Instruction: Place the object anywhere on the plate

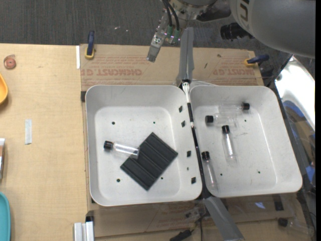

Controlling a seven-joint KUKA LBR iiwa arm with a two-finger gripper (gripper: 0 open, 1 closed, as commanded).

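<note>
A flat black ribbed plate [149, 160] lies tilted like a diamond in the left bin [100, 102], right of its middle. A clear vial [122, 148] with a black cap at its left end lies on the bin floor, its right end touching the plate's upper left edge. The gripper [161, 41] hangs high over the cardboard behind the bins, above the left bin's far right corner and well away from both vial and plate. Nothing shows in its grasp.
The right bin [281, 134] holds several clear black-capped vials, one [228, 143] near its middle and one [208, 169] along its left wall. A metal divider [186, 59] runs between the bins. Clamps sit at the cardboard's far corners.
</note>
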